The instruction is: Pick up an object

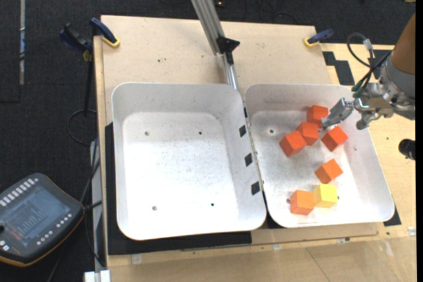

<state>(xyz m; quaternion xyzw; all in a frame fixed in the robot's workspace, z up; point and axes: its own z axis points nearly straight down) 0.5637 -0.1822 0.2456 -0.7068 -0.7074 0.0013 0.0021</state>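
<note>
The two-finger tool, jaws spread and gripping nothing, is hovering over the right white plastic bin w/ the small orange cube just below, needing descent & closing.

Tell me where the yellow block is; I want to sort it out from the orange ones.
The yellow block lies in the right bin, near its front edge, touching an orange block on its left and just below another orange block.
</note>
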